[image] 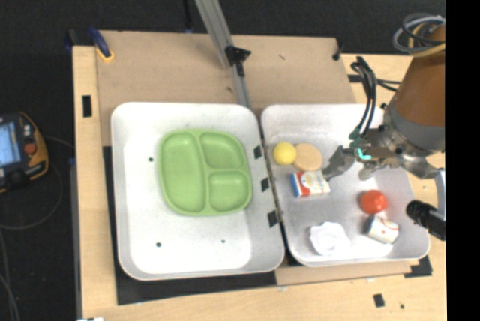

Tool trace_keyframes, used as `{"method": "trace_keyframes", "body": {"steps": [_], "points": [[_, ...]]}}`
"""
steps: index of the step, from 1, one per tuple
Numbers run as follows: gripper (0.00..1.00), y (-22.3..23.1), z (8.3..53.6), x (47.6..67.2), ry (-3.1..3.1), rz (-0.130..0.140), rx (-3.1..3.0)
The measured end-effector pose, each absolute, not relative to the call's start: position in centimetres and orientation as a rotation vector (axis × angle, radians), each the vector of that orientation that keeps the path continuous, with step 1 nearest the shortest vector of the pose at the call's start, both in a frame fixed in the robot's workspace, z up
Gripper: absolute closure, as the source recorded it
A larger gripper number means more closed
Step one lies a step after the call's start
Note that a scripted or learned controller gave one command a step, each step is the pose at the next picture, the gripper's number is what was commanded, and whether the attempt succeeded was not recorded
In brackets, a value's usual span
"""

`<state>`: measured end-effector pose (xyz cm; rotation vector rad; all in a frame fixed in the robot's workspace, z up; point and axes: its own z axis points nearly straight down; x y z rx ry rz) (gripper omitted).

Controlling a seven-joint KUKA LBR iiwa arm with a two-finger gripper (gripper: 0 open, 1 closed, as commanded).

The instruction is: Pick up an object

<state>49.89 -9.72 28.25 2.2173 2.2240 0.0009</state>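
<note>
The right bin holds several small objects. A yellow ball touches a tan round piece near the bin's left side. Just below them lies a red and white carton. A red ball sits further right, with a white and red cup lying on its side below it. A crumpled white object rests near the front wall. My gripper hangs over the bin's middle, just right of the tan piece and above the carton, with nothing visibly in it.
The left bin carries a green divided plate. A metal pole slants down to the gap between the bins. The grey arm with its orange band and cables covers the right bin's far right corner.
</note>
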Motion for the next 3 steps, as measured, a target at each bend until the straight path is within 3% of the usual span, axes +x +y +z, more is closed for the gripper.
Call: {"method": "trace_keyframes", "body": {"steps": [1,2,3], "points": [[0.00,-9.7,28.3,49.9,2.223,0.003,2.216],[0.00,-9.7,23.6,50.8,2.221,-0.004,2.222],[0.00,-10.3,19.0,50.3,2.220,-0.005,2.224]]}}
